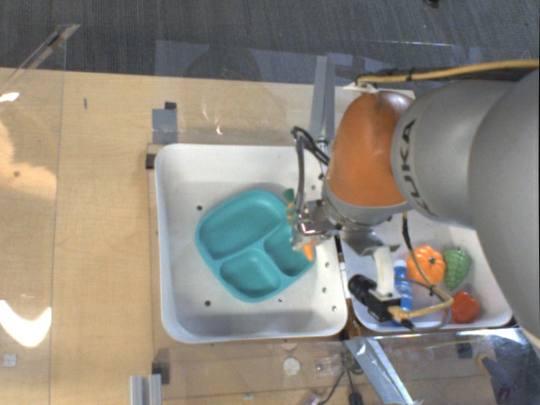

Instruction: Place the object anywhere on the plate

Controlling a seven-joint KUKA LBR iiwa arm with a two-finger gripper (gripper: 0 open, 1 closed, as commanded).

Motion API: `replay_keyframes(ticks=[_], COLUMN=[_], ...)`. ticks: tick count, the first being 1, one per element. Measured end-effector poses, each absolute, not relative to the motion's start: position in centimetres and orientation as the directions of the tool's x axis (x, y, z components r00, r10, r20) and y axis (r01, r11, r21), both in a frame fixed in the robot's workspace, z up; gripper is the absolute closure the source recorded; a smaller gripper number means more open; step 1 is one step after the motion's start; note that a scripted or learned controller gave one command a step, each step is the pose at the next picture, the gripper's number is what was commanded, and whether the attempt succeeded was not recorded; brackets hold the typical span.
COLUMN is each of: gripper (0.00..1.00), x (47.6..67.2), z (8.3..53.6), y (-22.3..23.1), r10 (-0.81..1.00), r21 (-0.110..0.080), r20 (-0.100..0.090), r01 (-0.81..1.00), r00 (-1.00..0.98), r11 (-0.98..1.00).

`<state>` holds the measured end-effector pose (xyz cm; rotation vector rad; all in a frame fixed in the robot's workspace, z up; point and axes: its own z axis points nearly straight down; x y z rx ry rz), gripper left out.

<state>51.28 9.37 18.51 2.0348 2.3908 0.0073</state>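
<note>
Arm [456,142] overhead; gripper [302,226] at teal plate [232,226] rim, grip state unreadable. Orange bit [308,251] beneath. Best to shift toward plate centre before release.

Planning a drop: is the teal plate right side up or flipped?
Right side up: the teal plate shows its hollow compartments facing up.

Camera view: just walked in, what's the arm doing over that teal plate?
The KUKA arm reaches in from the right, its gripper low over the right edge of the teal plate in the left bin. A small orange piece shows just under the gripper at the plate's rim; whether it is gripped or resting there can't be told. An orange item, a green item and a red item lie in the right bin.
</note>
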Motion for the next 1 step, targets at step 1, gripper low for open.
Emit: replay_keyframes(ticks=[1], gripper=[0.0], x=[51.3], z=[18.52], y=[9.32], r10=[0.987], r21=[0.006], r20=[0.001], r01=[0.987], r00=[-0.159], r11=[0.159])
